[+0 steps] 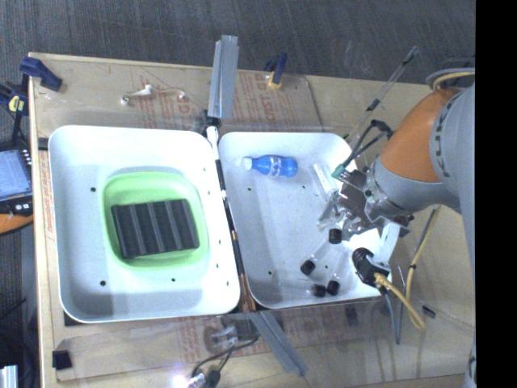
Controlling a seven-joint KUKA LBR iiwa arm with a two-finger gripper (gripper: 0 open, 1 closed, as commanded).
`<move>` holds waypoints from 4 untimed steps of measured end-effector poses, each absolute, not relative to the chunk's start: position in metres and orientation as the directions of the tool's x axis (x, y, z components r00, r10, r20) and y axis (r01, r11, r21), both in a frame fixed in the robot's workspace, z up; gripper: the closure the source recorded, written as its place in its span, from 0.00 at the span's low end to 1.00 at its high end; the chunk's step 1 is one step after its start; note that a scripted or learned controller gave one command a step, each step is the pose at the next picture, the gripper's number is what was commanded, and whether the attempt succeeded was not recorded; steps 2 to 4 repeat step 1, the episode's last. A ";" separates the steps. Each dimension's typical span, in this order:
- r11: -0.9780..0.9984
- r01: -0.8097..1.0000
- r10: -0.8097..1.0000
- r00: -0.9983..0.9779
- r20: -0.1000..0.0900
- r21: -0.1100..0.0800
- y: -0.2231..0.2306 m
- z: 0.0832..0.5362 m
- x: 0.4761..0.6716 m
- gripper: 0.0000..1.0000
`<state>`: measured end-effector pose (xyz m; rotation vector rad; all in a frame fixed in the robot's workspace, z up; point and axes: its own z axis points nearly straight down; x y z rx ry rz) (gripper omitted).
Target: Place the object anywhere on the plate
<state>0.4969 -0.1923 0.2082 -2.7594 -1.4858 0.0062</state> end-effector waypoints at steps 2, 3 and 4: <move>-0.550 0.835 0.835 0.550 0.000 -0.008 -0.192 0.208 0.497 0.00; -0.550 0.835 0.835 0.550 0.000 -0.008 -0.192 0.208 0.497 0.00; -0.550 0.835 0.835 0.550 0.000 -0.008 -0.192 0.208 0.497 0.00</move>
